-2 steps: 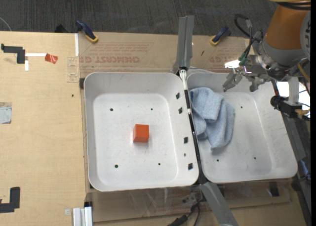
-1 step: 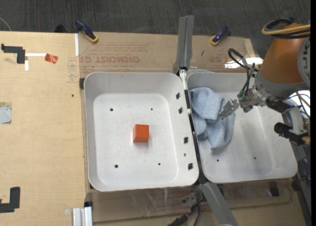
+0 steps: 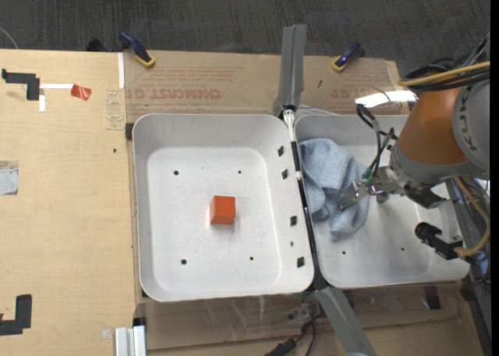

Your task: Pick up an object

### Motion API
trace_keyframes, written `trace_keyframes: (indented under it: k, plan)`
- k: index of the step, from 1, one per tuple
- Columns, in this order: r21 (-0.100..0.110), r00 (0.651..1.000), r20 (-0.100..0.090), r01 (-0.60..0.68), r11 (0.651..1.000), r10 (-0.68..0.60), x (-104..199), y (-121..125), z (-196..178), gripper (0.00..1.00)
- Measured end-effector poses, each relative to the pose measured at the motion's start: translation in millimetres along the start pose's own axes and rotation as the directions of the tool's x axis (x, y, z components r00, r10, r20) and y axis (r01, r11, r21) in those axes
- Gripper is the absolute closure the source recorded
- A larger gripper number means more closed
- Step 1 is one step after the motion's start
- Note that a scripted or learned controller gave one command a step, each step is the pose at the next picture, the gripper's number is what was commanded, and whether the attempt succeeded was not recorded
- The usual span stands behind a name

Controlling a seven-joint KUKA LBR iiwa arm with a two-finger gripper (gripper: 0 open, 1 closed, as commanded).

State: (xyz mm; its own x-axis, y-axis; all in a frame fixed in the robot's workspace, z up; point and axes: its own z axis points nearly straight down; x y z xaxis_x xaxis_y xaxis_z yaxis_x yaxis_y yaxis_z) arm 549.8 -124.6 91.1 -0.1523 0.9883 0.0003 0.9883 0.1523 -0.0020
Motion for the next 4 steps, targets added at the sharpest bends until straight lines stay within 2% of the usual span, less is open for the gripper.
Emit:
trace_keyframes:
  k: [1, 2, 3, 4]
  plan:
    - [-0.001, 1.0, 0.0, -0.004, 1.0, 0.004, -1, 0, -9, 1.0]
    - [-0.001, 0.968, 0.001, -0.251, 0.968, 0.251, 0, 8, -115, 1.0]
    - [-0.001, 0.968, 0.001, -0.251, 0.968, 0.251, 0, 8, -115, 0.0]
    - [-0.003, 0.964, 0.001, -0.265, 0.964, 0.265, 9, 10, -1, 0.0]
